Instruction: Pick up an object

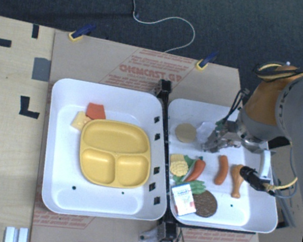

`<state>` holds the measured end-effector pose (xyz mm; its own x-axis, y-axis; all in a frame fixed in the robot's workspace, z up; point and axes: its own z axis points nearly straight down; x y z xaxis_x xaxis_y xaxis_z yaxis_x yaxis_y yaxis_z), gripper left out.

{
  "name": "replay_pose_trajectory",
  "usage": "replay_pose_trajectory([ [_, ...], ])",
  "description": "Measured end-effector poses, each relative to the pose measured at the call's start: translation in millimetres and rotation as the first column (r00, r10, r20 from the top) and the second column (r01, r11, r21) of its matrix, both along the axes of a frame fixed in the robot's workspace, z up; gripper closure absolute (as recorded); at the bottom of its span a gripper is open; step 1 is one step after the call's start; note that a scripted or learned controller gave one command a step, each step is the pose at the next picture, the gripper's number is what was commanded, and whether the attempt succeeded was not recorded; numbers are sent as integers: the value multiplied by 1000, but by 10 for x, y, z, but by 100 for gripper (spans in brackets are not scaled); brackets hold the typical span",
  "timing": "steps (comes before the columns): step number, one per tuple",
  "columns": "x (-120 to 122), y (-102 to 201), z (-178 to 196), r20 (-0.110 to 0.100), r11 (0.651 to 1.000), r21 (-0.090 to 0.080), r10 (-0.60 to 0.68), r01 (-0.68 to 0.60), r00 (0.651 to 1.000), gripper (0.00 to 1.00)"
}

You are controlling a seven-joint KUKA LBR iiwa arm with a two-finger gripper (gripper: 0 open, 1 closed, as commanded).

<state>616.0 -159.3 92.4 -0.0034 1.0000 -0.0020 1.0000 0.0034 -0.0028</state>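
One fixed camera above the bench

It looks down at a slant from moderate height, taking in both the left bin (pixel 54 147) and the right bin (pixel 259 215); the arm (pixel 270 104) enters from three o'clock.

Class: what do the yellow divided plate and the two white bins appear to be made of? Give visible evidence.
Yellow divided plate: probably moulded plastic, with a smooth, faintly glossy, uniform colour and rounded compartment ridges. White bins: likely thin formed plastic, matte white with rounded corners.
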Motion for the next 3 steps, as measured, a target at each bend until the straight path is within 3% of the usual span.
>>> replay_pose_trajectory([
  [3, -37, 15, 1322, 4, 1000, 1, -2, 2, 1000, 100],
])
